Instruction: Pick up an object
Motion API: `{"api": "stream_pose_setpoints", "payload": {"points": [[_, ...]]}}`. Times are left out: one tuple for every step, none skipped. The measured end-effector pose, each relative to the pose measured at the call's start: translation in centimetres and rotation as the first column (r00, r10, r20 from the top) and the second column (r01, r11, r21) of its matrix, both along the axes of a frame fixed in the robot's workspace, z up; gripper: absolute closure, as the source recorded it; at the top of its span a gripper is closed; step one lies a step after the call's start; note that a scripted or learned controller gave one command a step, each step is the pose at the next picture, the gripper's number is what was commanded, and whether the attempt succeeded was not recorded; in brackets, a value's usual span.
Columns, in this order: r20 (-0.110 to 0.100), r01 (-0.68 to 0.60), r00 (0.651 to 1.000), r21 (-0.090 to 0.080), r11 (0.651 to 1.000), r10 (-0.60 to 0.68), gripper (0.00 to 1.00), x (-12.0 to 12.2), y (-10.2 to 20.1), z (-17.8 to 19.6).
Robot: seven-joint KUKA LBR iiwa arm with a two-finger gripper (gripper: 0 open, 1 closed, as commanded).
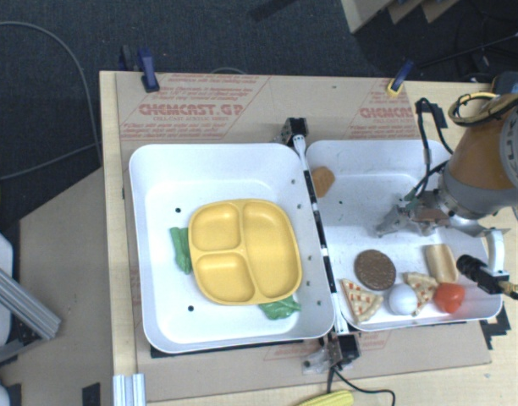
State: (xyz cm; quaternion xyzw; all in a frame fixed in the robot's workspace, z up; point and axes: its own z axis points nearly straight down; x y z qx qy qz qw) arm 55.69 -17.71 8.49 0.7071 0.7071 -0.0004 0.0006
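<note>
My gripper [396,215] hangs low over the middle of the right bin [369,172], open, with nothing between its fingers. Toy foods lie along that bin's front edge, below the gripper and apart from it: a round brown patty [375,269], a pizza slice [360,299], a white ball [402,299], a second pizza slice [421,287], a red tomato [449,297] and a tan bread roll [441,261]. A small orange piece [322,179] rests by the bin's left wall, up and left of the gripper.
The left bin [157,176] holds a yellow divided plate [242,250] with green leaves [181,249] poking out from under its left and front edges. A black divider with clamps [311,210] runs between the bins. The arm's cables [428,142] loop over the right bin's back.
</note>
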Motion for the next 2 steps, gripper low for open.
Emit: {"api": "stream_pose_setpoints", "payload": {"points": [[0.005, -0.003, 1.0, 0.0, 1.0, 0.003, 0.0, 7.6, 3.1, 12.6], [-0.002, -0.002, 1.0, 0.002, 1.0, 0.002, 0.0, 2.7, 8.0, 11.7]]}}
